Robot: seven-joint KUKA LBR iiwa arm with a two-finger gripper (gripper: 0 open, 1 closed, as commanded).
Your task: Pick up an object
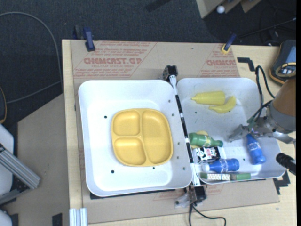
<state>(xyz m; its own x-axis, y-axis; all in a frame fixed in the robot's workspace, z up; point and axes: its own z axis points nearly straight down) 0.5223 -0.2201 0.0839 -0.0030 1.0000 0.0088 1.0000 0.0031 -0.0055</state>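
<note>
Here we counted two white bins side by side on the bench: the left bin [94, 126] held one yellow divided plate [141, 136] with three compartments, and the right bin [244, 86] held the loose items. In the right bin we counted two blue bottles, one yellow squeeze bottle [209, 98] with a yellow banana-like piece [224, 105] just beside it, one green bottle [203, 139], one small black-and-white carton [207, 153] and one flat green-and-white pack [228, 176] along the near wall.

The gripper [245, 131] sat low over the right side of the right bin, its grey fingers [236, 134] spread apart with nothing between them. The upright-lying blue bottle [255, 149] lay just beside and below the fingers, near the bin's right wall. Its long axis ran from the far side of the bin to the near side, slightly tilted, its cap end toward the gripper. The other blue bottle [222, 165] lay crosswise, its long axis running left to right, close to the near wall and touching the flat pack.

Open floor remained in the middle of the right bin, between the yellow things at the far end and the cluster at the near left corner. The green bottle and carton crowded the wall shared with the left bin
</note>
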